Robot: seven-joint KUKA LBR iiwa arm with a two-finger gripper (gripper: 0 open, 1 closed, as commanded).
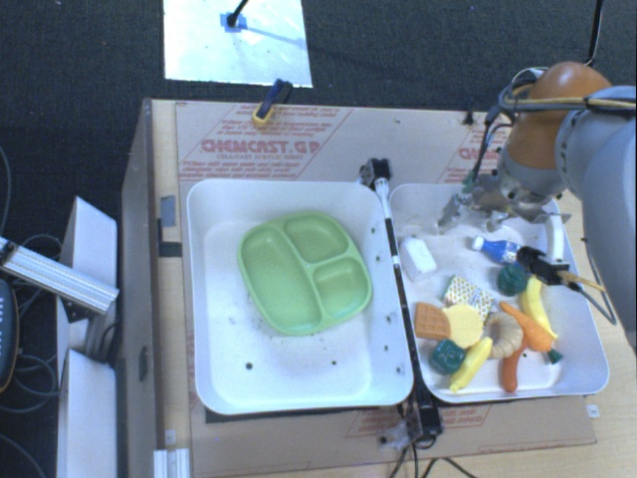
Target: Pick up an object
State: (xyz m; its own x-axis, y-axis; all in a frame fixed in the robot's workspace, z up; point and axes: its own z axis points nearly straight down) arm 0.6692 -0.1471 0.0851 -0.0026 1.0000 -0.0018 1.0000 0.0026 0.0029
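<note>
My gripper hangs over the back left part of the right bin, just above its floor, with nothing seen in it. Below it lies a white block. To its right lies a blue-and-white tube. Toward the front are several toy foods: a checkered cracker, a waffle, a yellow cheese slice, a banana, a carrot and a teal piece. None of them touches the gripper.
The left bin holds a green divided plate. A black-and-white divider bar runs between the bins. The grey arm with its orange band covers the right bin's back right corner. A yellow-tipped tool lies behind the bins.
</note>
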